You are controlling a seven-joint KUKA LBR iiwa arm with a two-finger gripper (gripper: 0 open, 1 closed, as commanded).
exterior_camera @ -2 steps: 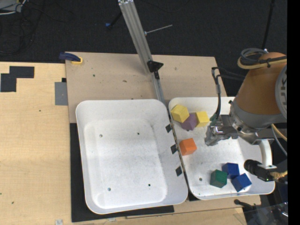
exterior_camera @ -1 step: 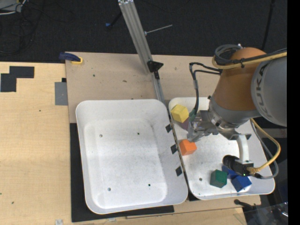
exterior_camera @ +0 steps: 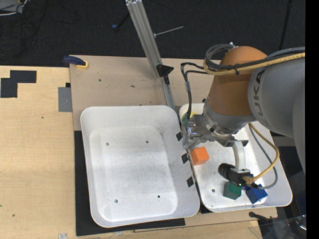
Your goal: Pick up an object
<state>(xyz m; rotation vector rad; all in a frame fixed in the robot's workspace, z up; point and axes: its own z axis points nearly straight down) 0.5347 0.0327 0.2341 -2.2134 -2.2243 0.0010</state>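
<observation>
An orange block [exterior_camera: 200, 156] lies in the right bin [exterior_camera: 279, 195], near its left wall. My gripper [exterior_camera: 193, 137] hangs just above and to the left of this block, close to the rim between the two bins; the wrist hides most of it. A green block [exterior_camera: 232, 190] and a blue block [exterior_camera: 256, 195] rest near the front of the same bin, side by side.
The left bin [exterior_camera: 129, 163] sits beside the right one, its rim touching. A slanted aluminium rail [exterior_camera: 147, 39] rises behind the bins. The big grey and orange arm [exterior_camera: 249, 93] covers the back half of the right bin.
</observation>
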